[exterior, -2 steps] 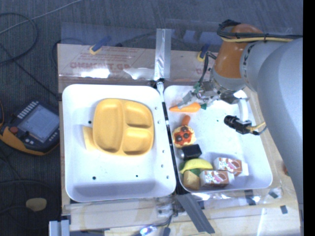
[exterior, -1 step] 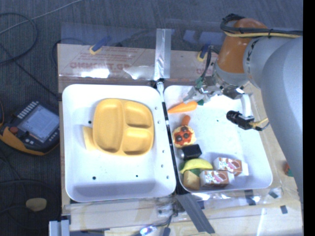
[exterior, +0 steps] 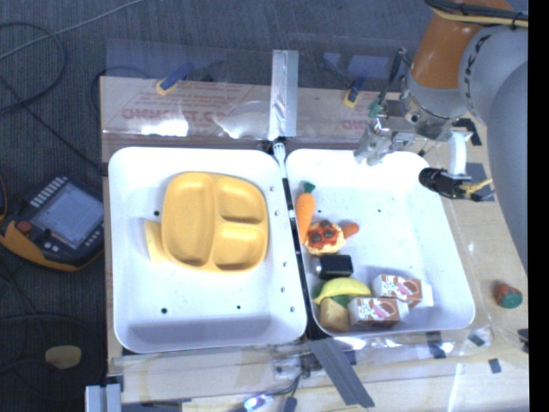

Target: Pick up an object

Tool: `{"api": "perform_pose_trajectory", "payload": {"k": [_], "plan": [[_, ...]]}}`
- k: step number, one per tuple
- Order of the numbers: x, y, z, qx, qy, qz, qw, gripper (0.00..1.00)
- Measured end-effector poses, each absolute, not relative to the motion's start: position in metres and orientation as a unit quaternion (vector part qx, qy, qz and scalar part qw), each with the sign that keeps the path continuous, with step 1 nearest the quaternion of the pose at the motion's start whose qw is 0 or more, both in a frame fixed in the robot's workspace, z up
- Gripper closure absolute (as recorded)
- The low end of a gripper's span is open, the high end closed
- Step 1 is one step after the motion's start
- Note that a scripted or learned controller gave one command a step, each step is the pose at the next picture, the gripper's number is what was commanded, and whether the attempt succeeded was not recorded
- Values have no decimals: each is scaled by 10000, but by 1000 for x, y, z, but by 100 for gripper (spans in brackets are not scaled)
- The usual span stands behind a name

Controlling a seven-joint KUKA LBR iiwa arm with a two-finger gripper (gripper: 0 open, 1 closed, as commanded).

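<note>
Floor (exterior: 69, 7): dark grey carpet, filling the upper and left parts of the frame. Thin pale cables (exterior: 51, 37) loop across it at upper left. Handheld control pendant (exterior: 53, 223) with orange casing and grey screen lies on the carpet at left centre. Small tan lump (exterior: 63, 356) rests on the carpet at lower left. Desk (exterior: 480, 230): light wood surface, visible at right. Brown cardboard panel (exterior: 197, 114) runs along the desk's far edge, under clear glossy plastic catching bright glare.
</note>
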State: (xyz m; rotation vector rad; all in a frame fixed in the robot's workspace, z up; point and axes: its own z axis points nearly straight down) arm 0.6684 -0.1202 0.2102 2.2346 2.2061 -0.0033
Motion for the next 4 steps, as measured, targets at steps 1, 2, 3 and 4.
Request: {"api": "perform_pose_trajectory", "payload": {"k": [1, 2, 3, 4], "plan": [[668, -120, 210, 7118, 7024, -18, 8, 0], [602, -129, 96, 6562, 7546, -1, -9, 0], [535, -115, 91, 6447, 7644, 32, 69, 0], [543, -121, 90, 5869, 8096, 31, 54, 0]]}}
